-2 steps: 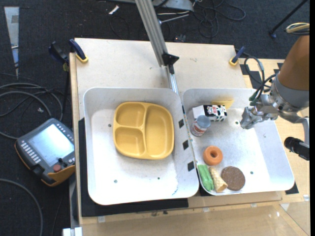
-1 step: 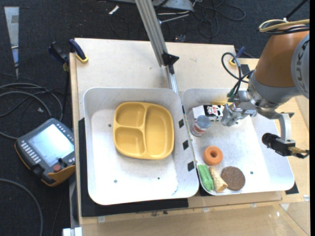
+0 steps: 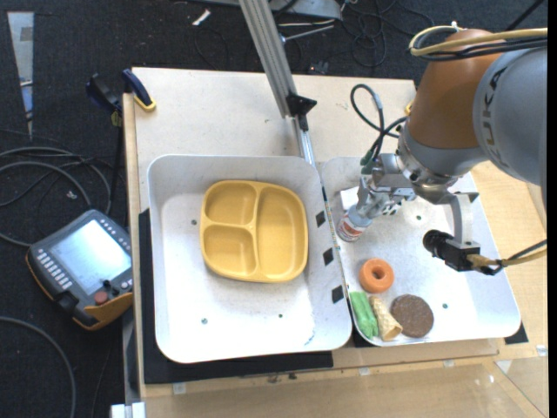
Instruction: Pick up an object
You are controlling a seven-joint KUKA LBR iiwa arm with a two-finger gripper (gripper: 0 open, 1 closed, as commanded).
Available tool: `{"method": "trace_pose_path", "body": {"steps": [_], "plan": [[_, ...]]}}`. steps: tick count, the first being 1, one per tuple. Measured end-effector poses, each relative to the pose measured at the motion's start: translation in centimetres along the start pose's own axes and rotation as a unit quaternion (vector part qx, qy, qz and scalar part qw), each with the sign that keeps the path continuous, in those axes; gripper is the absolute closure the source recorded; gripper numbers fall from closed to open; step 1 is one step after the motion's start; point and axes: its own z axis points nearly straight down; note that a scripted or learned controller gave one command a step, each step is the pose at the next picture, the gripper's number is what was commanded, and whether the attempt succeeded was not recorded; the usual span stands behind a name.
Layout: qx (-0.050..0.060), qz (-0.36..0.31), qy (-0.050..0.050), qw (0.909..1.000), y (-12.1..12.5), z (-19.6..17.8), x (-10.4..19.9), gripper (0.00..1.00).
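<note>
The orange ring [image 3: 376,275] looks light, stiff and smooth, a toy doughnut by its look; its outer rim seems the best place to pinch. It lies flat in the right bin [image 3: 487,316], orange with a pale centre hole. Just below it lie a green pod [image 3: 363,313], a tan piece [image 3: 386,317] and a brown disc [image 3: 412,314]. Above and left of it the gripper [image 3: 357,221] hangs; whether it is parted or closed I cannot tell
</note>
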Motion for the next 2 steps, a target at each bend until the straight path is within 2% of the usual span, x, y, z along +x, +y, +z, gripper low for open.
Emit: {"method": "trace_pose_path", "body": {"steps": [2], "plan": [[0.000, 0.000, 0.000, 1.0000, 1.9, -0.5, 12.0, 1.00]]}}
